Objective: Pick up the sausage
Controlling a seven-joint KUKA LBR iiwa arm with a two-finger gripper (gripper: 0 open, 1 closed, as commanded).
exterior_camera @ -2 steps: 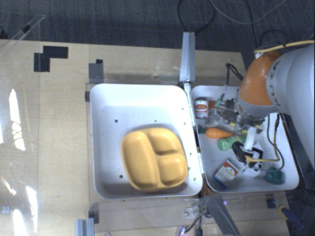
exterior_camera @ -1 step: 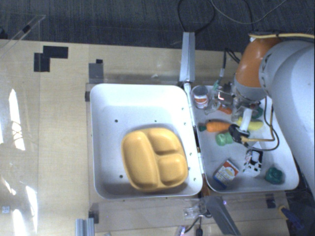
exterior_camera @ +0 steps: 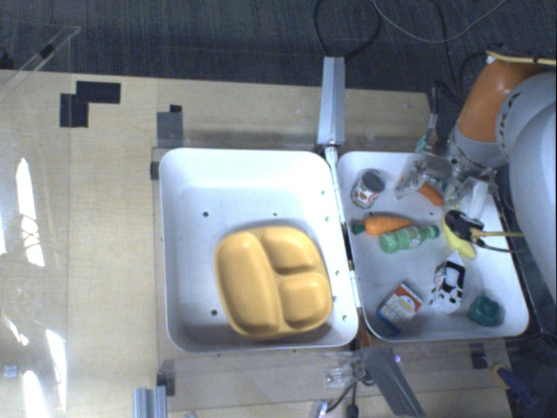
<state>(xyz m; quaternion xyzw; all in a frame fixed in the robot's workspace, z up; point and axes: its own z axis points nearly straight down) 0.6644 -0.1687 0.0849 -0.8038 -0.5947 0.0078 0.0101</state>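
Fingers (exterior_camera: pixel 427 179): opening cannot be told, by sausage (exterior_camera: pixel 431 195) | can (exterior_camera: pixel 369 186) view-left | carrot (exterior_camera: pixel 388 225), banana (exterior_camera: pixel 458 234) near

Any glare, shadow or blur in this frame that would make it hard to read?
Camera view: white glare streaks on the clear panel at left; the yellow tray casts a soft shadow on the floor of the left bin; the gripper above the right bin looks soft, its detail hard to read; lighting otherwise even.
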